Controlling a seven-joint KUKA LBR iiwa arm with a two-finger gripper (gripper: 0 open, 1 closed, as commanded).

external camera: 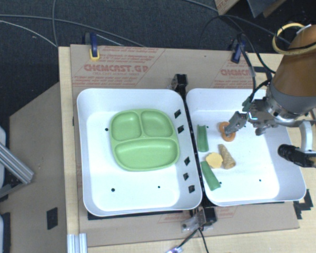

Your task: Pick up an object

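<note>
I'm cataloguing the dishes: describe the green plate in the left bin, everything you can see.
The green plate is a pale green, rounded-rectangle divided plate that looks like smooth plastic. It has three compartments: two small ones along the far side, one wide one along the near side, parted by raised ridges. It lies flat, right way up, near the middle of the left bin, resting on the bin's floor. Nothing lies in it.

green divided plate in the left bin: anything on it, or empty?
Empty. The green three-compartment plastic plate lies flat in the left white bin, and all three compartments show bare green.
</note>
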